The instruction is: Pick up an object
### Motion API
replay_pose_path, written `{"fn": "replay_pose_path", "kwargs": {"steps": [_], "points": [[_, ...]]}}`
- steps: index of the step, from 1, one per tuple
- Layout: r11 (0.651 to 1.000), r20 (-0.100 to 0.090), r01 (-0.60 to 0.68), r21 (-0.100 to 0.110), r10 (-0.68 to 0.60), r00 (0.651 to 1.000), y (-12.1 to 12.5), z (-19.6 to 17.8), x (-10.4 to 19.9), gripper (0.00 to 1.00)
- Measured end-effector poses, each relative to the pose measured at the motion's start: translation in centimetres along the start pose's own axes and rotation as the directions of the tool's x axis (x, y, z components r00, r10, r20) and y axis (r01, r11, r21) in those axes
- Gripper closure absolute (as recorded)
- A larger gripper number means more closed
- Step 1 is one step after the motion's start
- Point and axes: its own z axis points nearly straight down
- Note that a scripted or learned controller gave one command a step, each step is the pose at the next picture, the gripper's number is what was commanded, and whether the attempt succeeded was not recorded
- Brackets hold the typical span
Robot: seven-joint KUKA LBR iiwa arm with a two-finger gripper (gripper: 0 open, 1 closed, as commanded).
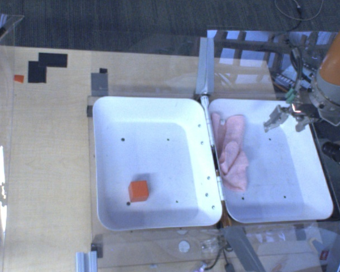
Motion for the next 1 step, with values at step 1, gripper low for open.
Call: {"fn": "replay_pose_path", "kwargs": {"steps": [1], "points": [[0.987, -0.001, -0.163, 0.002, 0.163, 0.987, 2.29, 7.61, 5.83, 0.0]]}}
